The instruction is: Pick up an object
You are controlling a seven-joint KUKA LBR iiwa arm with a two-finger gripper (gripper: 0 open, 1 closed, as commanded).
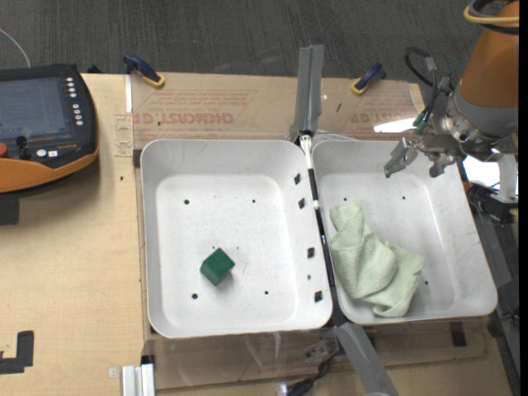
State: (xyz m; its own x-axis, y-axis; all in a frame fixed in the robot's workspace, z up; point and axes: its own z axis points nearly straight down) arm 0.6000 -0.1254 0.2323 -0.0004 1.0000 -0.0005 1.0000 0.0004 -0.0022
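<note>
Pincer above the right bin, nothing grasped.

Camera view: the pincer hangs released, its fingers spread, over the far edge of the right bin, apart from the crumpled pale-green cloth lying in that bin's near half. A green cube sits in the left bin. Risk: a descent from here would likely meet bare bin floor; the soft cloth may slip or snag when pinched.

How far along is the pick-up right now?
Nothing looks picked yet. The green block sits in the left bin and the cloth lies crumpled in the right bin. The pincer is open above the right bin's far edge, holding nothing. Descent, grasp and lift remain.
</note>
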